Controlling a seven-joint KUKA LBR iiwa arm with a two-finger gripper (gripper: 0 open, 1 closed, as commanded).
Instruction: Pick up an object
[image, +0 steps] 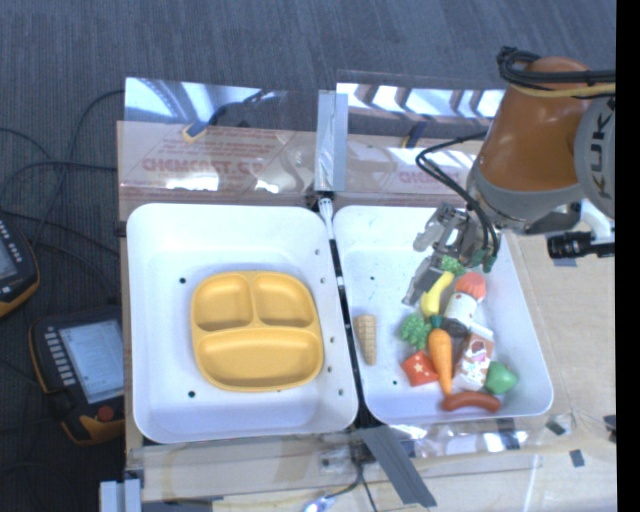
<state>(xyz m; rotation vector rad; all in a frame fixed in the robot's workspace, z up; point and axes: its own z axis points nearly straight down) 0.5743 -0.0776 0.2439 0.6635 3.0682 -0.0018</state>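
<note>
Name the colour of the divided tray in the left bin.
Yellow, plain and unpatterned; the divided tray shows clearly in the camera view.

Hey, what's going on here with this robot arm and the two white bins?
The arm reaches in from the right and has its hand down over the right bin, at the top of a pile of toy food. It sits right by the yellow banana, above the carrot and sausage. A cone lies apart. The left bin holds a yellow divided tray.
</note>
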